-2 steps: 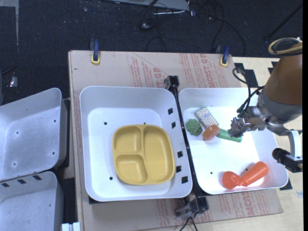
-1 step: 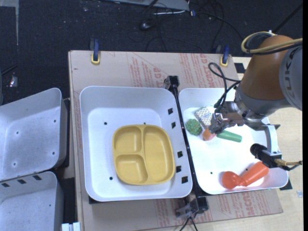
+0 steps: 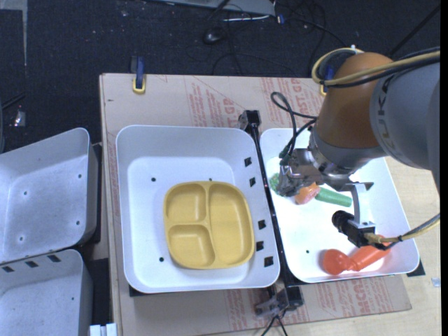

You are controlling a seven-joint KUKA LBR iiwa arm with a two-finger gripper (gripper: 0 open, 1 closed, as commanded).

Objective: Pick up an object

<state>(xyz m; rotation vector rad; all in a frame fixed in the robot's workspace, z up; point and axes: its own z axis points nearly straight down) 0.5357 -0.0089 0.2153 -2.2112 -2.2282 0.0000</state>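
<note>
My gripper (image 3: 295,179) hangs low over the left part of the right bin (image 3: 399,208), under the grey and orange wrist. Just below it lies a small orange piece (image 3: 306,195), with a green stick-shaped piece (image 3: 334,198) right beside it. A bit of green (image 3: 276,183) shows at the gripper's left, against the bin wall. Whether the gripper touches or holds any of them is hidden by the wrist. A red-orange spoon-like thing (image 3: 343,260) lies near the right bin's front edge.
The left bin (image 3: 140,152) holds a yellow divided plate (image 3: 208,224) in its middle. A black divider rail (image 3: 264,201) runs between the two bins. Grey metal trays (image 3: 42,187) stand off the bench at the left.
</note>
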